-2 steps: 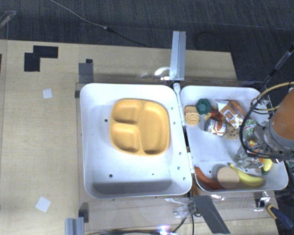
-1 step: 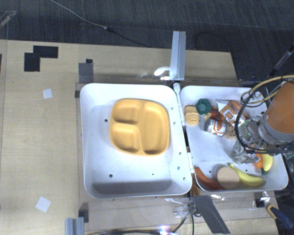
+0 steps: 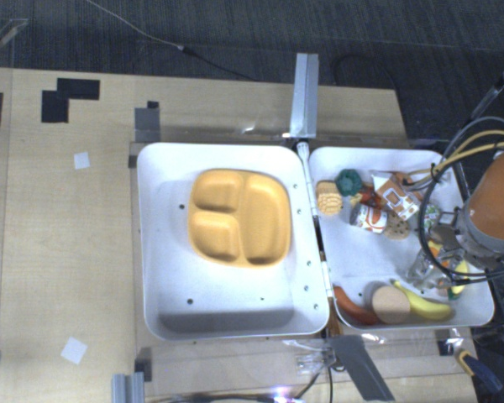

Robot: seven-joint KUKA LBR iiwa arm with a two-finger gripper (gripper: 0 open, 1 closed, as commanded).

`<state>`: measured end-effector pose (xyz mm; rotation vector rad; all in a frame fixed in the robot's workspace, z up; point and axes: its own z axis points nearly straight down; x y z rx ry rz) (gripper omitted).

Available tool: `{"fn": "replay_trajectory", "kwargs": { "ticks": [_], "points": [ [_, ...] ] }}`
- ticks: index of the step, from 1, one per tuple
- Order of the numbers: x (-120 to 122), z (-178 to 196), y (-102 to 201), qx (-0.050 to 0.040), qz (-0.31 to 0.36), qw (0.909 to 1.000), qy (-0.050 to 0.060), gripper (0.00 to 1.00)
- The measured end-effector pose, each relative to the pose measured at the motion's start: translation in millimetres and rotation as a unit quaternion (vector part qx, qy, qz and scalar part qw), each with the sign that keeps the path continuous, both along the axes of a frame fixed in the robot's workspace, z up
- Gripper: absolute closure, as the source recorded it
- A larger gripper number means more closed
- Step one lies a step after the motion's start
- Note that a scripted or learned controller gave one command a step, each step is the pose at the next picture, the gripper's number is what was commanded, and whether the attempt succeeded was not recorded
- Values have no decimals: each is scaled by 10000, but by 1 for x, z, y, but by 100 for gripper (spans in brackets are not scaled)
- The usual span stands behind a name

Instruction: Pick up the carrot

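You've got two white bins side by side. The left bin [image 3: 160,225] holds one thing, a tan divided tray [image 3: 239,217] sitting a bit above its centre. All the clutter is in the right bin [image 3: 353,259].

The carrot is hard to pick out. The best candidate is a small orange-red piece [image 3: 367,196] in the upper part of the right bin, just beside a dark green item [image 3: 349,181] and touching a white-and-red can [image 3: 372,217]. It's too small for you to be sure. A printed carton [image 3: 395,196] lies tilted just right of it, and a pale yellow corn piece [image 3: 328,197] sits by the divider on the bin's left side.

Along the bin's near edge there's a dark red, long item [image 3: 353,306], then a beige rounded item [image 3: 391,303] touching it, then a banana [image 3: 426,306] running right from that.

The arm [image 3: 497,204] comes in from the right, its orange band over the bin's right rim, with yellow and black cables [image 3: 466,141] looping around it. The gripper [image 3: 433,267] is low in the right half of the right bin — near the banana and well apart from the carrot candidate. Cables and glare cover it, so you can't tell whether it's wide, narrow or holding anything. Nothing is visibly gripped.
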<state>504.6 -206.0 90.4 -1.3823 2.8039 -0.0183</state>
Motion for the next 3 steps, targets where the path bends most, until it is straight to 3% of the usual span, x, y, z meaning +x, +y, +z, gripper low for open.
{"fn": "replay_trajectory", "kwargs": {
  "ticks": [1,2,3],
  "points": [
    [17,27,61,25,116,9999,36,100],
    [-5,-1,1,-16,1736,9848,34,100],
    [-8,0,8,-57,3524,9358,7,100]
  ]
}}
